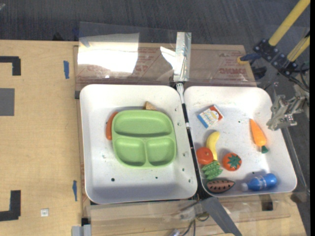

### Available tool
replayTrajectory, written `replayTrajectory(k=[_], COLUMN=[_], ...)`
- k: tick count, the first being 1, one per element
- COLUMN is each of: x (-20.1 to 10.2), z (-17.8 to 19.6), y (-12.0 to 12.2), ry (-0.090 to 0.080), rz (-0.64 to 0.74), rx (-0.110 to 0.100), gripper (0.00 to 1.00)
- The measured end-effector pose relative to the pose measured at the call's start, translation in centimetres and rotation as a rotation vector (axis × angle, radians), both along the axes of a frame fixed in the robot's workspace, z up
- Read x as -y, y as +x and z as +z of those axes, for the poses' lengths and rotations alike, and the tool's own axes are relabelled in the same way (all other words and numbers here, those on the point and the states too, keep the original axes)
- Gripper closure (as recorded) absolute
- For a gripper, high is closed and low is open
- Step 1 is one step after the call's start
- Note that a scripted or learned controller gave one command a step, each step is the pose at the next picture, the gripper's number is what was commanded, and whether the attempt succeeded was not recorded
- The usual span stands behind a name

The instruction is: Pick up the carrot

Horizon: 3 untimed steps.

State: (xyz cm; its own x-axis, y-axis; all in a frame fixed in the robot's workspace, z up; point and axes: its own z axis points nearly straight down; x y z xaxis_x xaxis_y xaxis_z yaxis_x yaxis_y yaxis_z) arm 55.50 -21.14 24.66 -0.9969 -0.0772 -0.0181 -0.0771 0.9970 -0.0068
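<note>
Carrot (257,133): lies free near the right bin's (231,95) right edge. Pincer (281,113): hovers just beside that rim, metal parts blurred; its state cannot be told. Orange item (109,127): mostly hidden under green plate (143,138).

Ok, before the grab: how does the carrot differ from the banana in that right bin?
The carrot is orange with a green tip at its lower end; the banana is yellow. The carrot is straight and tapered, the banana curved. The carrot lies alone near the right wall of the right bin, while the banana sits mid-bin, its lower end against the cluster of toy food. Both lie flat, running roughly top to bottom in the camera view.
</note>
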Motion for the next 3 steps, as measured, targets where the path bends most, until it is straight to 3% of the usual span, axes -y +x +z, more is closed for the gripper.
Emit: replayTrajectory(k=[1, 2, 3], x=[1.1, 1.3, 1.2], z=[-12.2, 0.3, 0.0], y=[-4.8, -5.6, -5.7], ry=[0.005, -0.007, -0.001], rz=[0.284, 0.515, 0.514], rx=[-0.019, -0.007, -0.012], gripper=[1.0, 1.0, 0.0])
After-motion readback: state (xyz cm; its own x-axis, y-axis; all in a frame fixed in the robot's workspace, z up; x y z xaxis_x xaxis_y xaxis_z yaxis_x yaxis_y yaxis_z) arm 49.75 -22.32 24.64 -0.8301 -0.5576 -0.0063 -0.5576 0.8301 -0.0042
